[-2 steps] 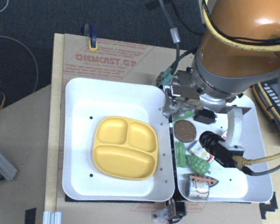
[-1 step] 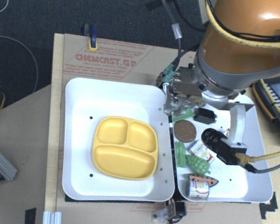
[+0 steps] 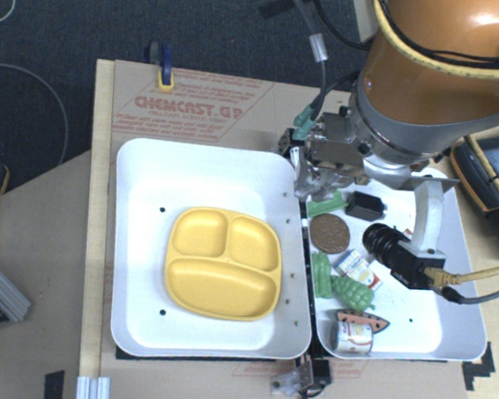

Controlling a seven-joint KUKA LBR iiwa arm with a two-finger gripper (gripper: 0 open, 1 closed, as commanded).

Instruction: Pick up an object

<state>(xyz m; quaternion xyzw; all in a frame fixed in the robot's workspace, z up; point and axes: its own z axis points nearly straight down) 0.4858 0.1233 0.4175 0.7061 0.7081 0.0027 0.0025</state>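
Approach step: pincer (image 3: 315, 185) hangs over right bin's (image 3: 461, 336) 11 o'clock corner, grip state cannot tell, above green piece (image 3: 327, 203) with brown disc (image 3: 329, 234) at 6 o'clock; next, descend and clamp.

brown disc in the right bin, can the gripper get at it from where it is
Probably yes: the brown disc lies flat with its top uncovered, just below the gripper; green pieces crowd its lower side.
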